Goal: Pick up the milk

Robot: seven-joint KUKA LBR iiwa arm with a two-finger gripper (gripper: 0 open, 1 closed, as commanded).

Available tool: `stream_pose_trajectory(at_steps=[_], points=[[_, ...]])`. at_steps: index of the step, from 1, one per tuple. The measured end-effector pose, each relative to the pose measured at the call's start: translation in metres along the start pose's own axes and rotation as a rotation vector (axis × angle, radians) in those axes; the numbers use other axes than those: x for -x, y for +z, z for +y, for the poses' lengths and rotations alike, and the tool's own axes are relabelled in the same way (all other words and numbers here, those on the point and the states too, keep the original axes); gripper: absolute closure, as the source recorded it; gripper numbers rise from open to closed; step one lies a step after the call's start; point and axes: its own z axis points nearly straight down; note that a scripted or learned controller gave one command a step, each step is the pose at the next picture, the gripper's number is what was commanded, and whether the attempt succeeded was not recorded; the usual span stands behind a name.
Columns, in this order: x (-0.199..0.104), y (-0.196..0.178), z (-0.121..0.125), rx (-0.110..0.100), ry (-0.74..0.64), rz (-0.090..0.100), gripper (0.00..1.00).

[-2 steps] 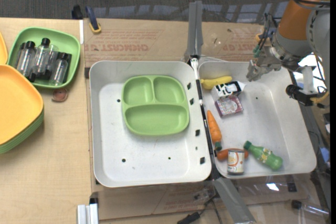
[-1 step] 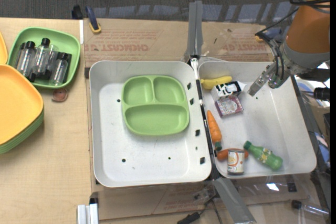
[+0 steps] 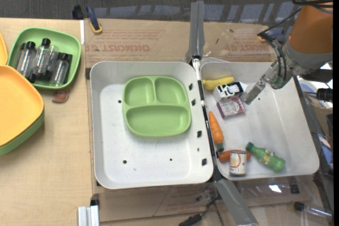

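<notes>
Right bin (image 3: 296,129) — milk (image 3: 230,89) lengthwise left-right

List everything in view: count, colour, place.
bins: 2, white, side by side on bench
divided plate: 1, green, left bin
banana: 1, yellow, right bin, top left
milk: 1, black and white, beside banana
packet: 1, pink and white, below milk
carrot: 1, orange, right bin's left edge
can: 1, orange and white, right bin, bottom
bottle: 1, green, right of can
tray of vials: 1, green, far left
plates: stack, orange, left edge
gripper: 1, grey, above right bin, near milk
</notes>
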Motion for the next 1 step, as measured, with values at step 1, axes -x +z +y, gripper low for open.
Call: stream_pose_trajectory(at_steps=[1], points=[[-0.0979, 0.0019, -0.0778, -0.002, 0.214, 0.002, 0.00]])
